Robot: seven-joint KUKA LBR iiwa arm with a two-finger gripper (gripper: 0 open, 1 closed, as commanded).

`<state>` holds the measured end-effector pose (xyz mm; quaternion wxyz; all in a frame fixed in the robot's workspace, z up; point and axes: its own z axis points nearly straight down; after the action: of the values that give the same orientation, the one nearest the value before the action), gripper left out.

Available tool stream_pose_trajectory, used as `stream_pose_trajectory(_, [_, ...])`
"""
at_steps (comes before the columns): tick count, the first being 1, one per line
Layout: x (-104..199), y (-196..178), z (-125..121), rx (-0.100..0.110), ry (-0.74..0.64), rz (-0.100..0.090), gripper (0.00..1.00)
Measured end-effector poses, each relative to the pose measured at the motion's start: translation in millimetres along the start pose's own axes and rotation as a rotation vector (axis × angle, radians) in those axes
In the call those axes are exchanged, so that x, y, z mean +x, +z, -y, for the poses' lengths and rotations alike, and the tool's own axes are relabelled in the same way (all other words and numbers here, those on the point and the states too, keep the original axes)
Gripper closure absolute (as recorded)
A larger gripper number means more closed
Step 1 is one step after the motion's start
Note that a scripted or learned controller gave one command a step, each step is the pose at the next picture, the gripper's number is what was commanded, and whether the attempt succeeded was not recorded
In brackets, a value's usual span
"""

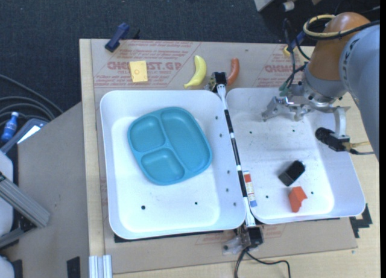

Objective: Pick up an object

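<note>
Black block (292,172) lies below my gripper (282,107), orange piece (297,199) beyond it; my fingers are apart, so I should descend centred.

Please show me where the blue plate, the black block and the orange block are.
blue plate (169,144), camera view, its middle.
black block (292,172), camera view, its top face.
orange block (297,198), camera view, its top.
</note>
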<state>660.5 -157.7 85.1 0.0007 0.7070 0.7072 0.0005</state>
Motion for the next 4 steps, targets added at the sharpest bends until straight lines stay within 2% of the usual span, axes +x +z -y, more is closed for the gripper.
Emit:
stream_pose_trajectory(2, [7.8, 0.1, -6.2, 0.001, 0.0, 0.0, 0.0])
stream_pose_trajectory(3, [-20.9, 0.2, -6.2, -0.001, 0.0, 0.001, 0.0])
stream_pose_trajectory(4, [24.0, 0.1, -6.1, 0.004, 0.0, -0.002, 0.0])
